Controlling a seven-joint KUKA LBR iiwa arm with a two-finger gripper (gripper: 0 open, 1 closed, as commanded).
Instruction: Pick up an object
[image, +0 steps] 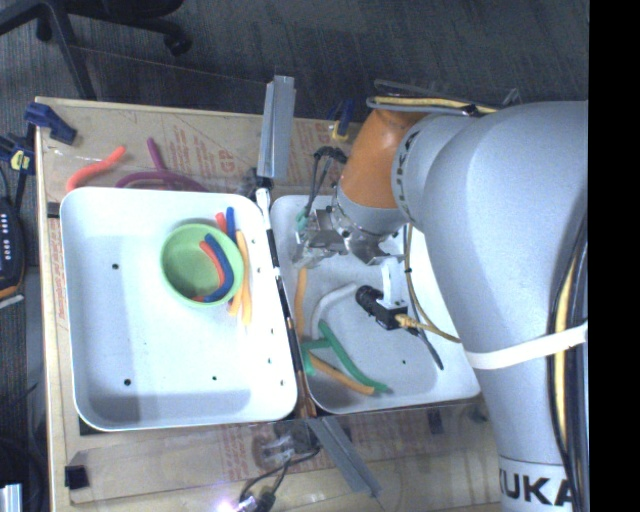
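The gripper (318, 236), its opening impossible to tell, hangs low in the right bin (455, 385), apparently reaching for the sticks (340, 365).

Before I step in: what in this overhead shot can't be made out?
- Gripper: finger state, too small and cluttered.
- Right white bin: right part hidden under the grey arm.
- Green bowl in the left white bin: coloured curved sticks overlap, count unclear.

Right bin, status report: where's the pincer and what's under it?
Pincer low in right bin, upper left corner. Nothing seen between fingers. Green strip and orange strip loose nearby. Left bin holds green bowl.
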